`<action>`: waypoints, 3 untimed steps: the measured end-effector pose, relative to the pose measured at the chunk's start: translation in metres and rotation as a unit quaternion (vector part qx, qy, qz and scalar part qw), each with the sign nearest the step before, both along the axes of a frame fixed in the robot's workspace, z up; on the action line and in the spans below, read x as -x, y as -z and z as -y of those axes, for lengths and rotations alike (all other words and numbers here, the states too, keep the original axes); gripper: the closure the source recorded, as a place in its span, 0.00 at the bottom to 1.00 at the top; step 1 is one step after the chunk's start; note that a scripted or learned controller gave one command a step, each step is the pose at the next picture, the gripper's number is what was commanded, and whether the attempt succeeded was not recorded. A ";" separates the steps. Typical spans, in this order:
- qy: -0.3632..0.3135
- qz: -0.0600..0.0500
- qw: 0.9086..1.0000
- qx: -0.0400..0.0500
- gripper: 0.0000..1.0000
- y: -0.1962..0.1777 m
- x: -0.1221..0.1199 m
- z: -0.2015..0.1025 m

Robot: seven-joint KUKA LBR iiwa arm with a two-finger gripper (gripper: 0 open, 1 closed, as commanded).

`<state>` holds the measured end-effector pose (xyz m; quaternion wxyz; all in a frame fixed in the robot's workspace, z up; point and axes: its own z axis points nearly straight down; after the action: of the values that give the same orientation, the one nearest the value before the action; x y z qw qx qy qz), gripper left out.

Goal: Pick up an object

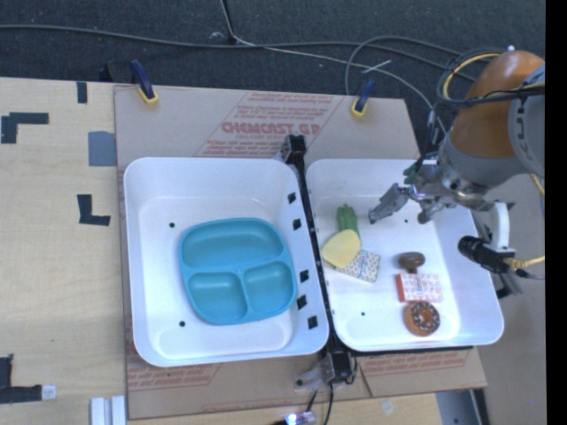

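Arm hanging over the right bin, nothing grabbed yet

The hand (406, 204) sits above the upper part of the right bin (461, 335), fingers spread apart with nothing between them. Below it: a green piece (346, 216) touching a yellow wedge (341, 248), a speckled block (363, 266), a brown lump (411, 260), a red-white packet (418, 286), a donut (423, 318). Blue divided plate (237, 268) lies in the left bin (146, 184).

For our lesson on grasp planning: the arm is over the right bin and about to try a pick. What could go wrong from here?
1. The yellow piece, green piece and patterned block lie crowded together, so a grasp may shove a neighbour.
2. The end effector hangs above bare bin floor, so closing here would likely catch nothing.
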<state>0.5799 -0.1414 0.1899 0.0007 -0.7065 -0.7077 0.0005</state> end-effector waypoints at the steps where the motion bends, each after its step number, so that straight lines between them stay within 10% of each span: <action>1: 0.000 -0.001 1.000 0.000 0.00 0.044 -0.003 -0.003; 3: 0.000 0.006 1.000 0.000 0.00 0.099 0.001 -0.003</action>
<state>0.5786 -0.1382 0.0905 -0.0035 -0.7068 -0.7074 -0.0034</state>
